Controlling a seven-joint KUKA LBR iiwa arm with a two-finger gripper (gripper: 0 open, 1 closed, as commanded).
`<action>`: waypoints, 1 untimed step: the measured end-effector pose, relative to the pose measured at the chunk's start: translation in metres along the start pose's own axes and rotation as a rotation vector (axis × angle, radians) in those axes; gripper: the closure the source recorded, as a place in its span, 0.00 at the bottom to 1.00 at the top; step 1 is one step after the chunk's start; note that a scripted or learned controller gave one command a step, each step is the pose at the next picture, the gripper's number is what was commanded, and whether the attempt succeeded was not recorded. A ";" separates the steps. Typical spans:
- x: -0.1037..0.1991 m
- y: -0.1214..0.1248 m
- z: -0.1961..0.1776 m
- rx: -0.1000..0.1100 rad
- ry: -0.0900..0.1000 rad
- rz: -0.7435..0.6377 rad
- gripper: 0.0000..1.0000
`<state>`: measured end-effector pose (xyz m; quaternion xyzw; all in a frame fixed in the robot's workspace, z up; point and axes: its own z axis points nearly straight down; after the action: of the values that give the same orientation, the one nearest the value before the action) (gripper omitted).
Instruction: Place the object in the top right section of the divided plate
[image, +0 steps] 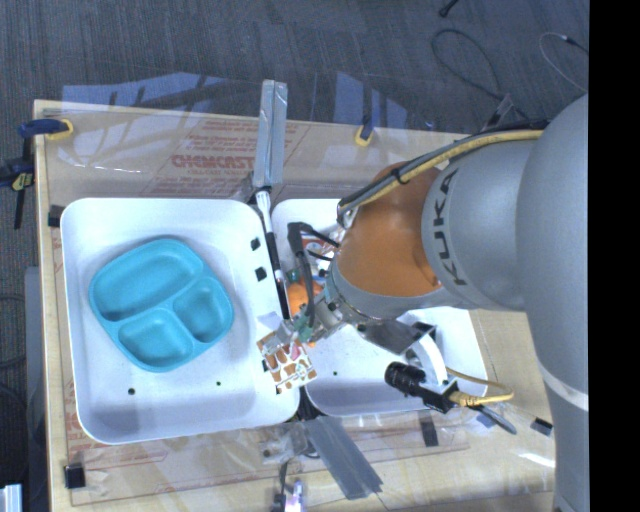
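Right now the arm (470, 230) is reaching in from the right, bent low over the right bin (345, 395), its bulk covering most of that bin. The gripper (300, 318) sits down at the bin's left wall, close to the divider between the two bins. Is it clamped or spread? Cannot tell; the wrist hides that. A small orange object (297, 296) shows right at the wrist, probably the thing to be moved, but whether it is held or just lying there is not clear. Over in the left bin (100, 410) waits the blue divided plate (160, 302), turned at a slant, three sections facing up. My read: this is the pick stage, with the carry across the divider not yet done. A patterned card (288, 362) lies just near the gripper.
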<state>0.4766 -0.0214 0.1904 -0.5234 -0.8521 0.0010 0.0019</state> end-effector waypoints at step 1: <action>0.043 0.056 -0.009 -0.001 -0.001 0.037 1.00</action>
<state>0.5066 0.0424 0.1997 -0.5390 -0.8423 0.0009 0.0014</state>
